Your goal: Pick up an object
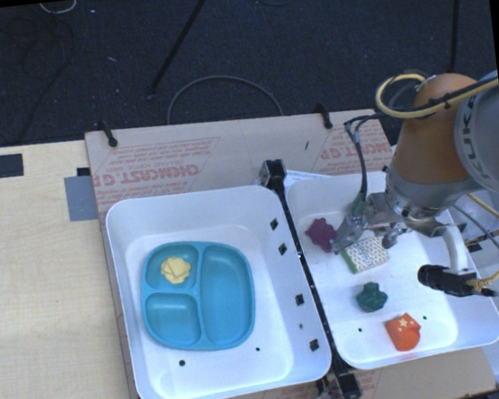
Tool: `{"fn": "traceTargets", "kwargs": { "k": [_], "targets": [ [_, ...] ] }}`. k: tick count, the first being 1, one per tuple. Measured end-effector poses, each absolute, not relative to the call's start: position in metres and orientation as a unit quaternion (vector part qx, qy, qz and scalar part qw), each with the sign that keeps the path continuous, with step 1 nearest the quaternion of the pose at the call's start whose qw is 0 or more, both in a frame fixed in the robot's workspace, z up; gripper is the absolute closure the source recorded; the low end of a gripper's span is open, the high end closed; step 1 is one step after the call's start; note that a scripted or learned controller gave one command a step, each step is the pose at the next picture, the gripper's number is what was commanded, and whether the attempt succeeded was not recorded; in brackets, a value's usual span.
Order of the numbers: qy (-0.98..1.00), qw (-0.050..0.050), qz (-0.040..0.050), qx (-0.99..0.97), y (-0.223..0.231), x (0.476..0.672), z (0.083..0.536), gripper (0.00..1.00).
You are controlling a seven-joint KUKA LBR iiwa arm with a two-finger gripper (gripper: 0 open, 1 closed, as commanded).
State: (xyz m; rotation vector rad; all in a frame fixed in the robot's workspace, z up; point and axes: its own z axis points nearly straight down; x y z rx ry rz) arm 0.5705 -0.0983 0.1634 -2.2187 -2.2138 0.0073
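- White bins [278, 362]: smooth, glossy plastic.
- Blue divided tray [221, 297]: smooth plastic, slight sheen.
- Tabletop [41, 337]: pale, matt wood.
- Sheet under the bins [182, 162]: matt cardboard.

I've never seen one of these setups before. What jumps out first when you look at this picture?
Probably the bright blue divided tray in the left white bin, with a small yellow item in its upper-left compartment. Then the grey arm with the orange band reaching in from the right, its gripper low over a pale patterned block in the right bin. Around it lie a purple toy, a dark green one and an orange one.
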Motion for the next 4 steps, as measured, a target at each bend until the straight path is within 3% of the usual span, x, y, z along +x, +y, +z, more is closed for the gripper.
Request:
{"fn": "traceTargets", "kwargs": {
  "k": [1,2,4],
  "targets": [
    [-0.707,0.002,0.0019,-0.707,-0.098,0.570,0.100,0.00],
    [-0.705,0.001,0.0015,-0.710,-0.100,0.570,0.114,1.00],
    [-0.705,0.000,-0.0005,-0.709,-0.101,0.562,0.201,1.00]
  ]
}}
